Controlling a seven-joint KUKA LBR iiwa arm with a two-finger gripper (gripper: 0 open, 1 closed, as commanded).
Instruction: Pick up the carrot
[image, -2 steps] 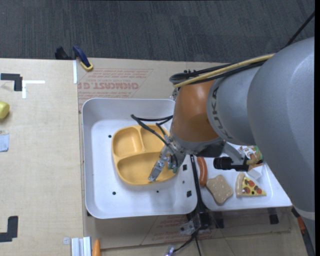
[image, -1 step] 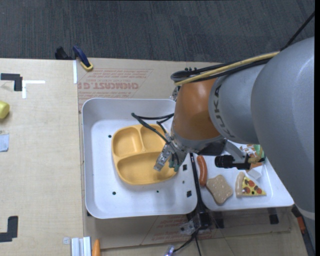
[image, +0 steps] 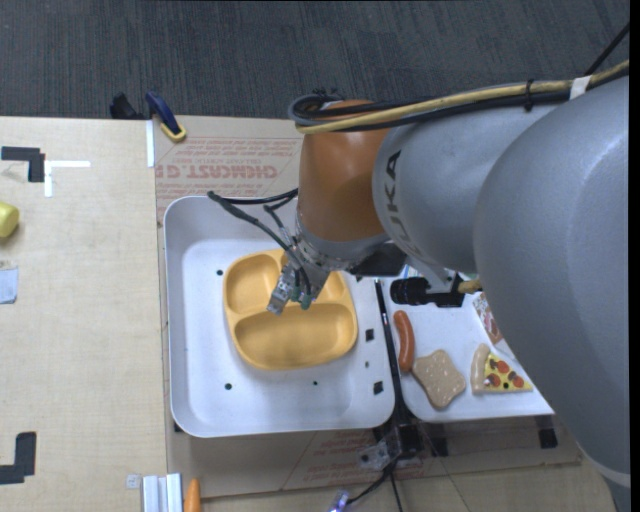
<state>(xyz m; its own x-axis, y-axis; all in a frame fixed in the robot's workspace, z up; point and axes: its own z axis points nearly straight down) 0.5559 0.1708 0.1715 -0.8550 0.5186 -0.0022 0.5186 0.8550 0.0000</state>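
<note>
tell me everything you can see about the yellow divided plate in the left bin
The yellow plate looks like smooth plastic, rounded, with raised ridges dividing it into compartments. It lies flat, right way up, on the floor of the left white bin, toward its right side. The end effector is over its upper middle, hiding part of it; contact cannot be judged.
</note>
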